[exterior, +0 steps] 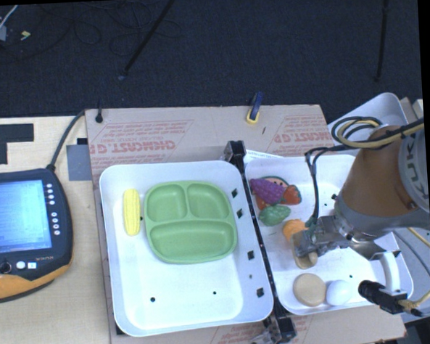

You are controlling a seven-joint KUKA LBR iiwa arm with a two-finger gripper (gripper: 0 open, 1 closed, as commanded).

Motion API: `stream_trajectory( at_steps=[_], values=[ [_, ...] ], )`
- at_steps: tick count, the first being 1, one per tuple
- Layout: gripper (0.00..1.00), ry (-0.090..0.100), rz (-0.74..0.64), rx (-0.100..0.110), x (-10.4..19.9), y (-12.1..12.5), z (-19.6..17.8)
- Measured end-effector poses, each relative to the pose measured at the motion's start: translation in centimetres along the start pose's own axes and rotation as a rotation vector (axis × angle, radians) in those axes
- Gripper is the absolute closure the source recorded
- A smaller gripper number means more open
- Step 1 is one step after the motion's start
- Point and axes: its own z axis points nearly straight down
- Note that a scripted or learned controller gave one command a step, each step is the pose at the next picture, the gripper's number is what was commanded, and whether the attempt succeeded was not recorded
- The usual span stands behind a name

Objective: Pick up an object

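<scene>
In the right bin [332, 304] lie a purple grape bunch [268, 190], a red strawberry [292, 195], a green toy vegetable [273, 214], an orange piece [294, 229], a tan round biscuit [309, 289] and a white egg [338, 292]. My gripper [307, 252] reaches down in the bin's middle, just below the orange piece and above the biscuit. A small brownish thing sits at its tip, too unclear to name. The arm's orange band [376, 187] hides the bin's right part.
The left bin [136, 303] bears a green divided plate [190, 221] and a yellow corn cob [131, 211] at its left. A black divider [251, 231] separates the bins. A teach pendant [22, 223] rests on the bench at far left. A cable loop [358, 130] hangs above the arm.
</scene>
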Motion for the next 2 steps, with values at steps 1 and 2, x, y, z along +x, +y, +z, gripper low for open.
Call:
stream_trajectory(
  at_steps=[1,2],
  values=[
    [1.0,-0.001,-0.001,-0.001,-0.9,0.5,-4.6],
    [1.0,0.0,-0.001,-0.001,-1.0,0.5,-7.0]
  ],
)
